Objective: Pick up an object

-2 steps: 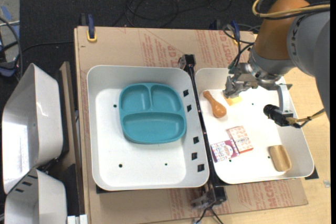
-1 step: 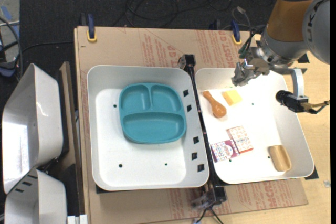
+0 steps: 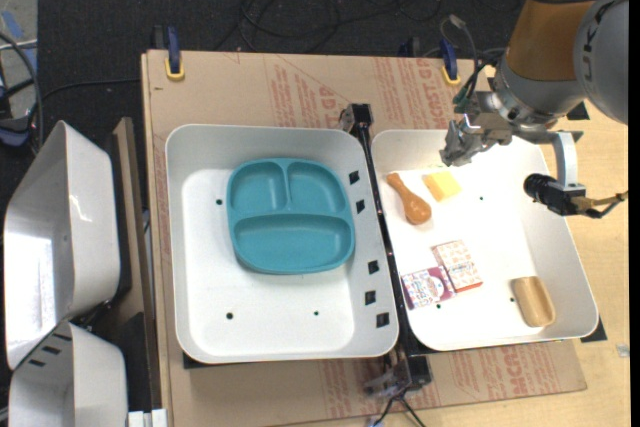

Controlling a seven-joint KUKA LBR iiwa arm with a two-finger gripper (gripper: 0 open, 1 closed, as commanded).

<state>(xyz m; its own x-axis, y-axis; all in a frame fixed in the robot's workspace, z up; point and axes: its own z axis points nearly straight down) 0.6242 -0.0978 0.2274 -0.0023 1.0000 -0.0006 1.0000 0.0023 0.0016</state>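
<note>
The grey arm with its orange band reaches in from the right and bends down over the far part of the right-hand shallow white bin point(image 3: 575, 260), its wrist tilted so that the jaws point(image 3: 458, 153) point down and to the left, close above the bin floor. How far the jaws are open cannot be told at this angle, and nothing shows between them. Just below and left of the tip lies a small yellow block point(image 3: 441, 185), with a tan wooden spoon point(image 3: 408, 198) beside it on the left, near the bin's left wall. Nearer the front of the same bin sit two small pink-and-white printed packets point(image 3: 441, 277) touching one another, and a tan rounded bread-like piece point(image 3: 532, 300) lies by the front right corner. The left-hand shallow white bin point(image 3: 195, 215) holds a teal plastic plate with three compartments point(image 3: 291, 216), lying flat near its middle. Both bins rest side by side on the brown cardboard-covered surface point(image 3: 260, 80).
</note>
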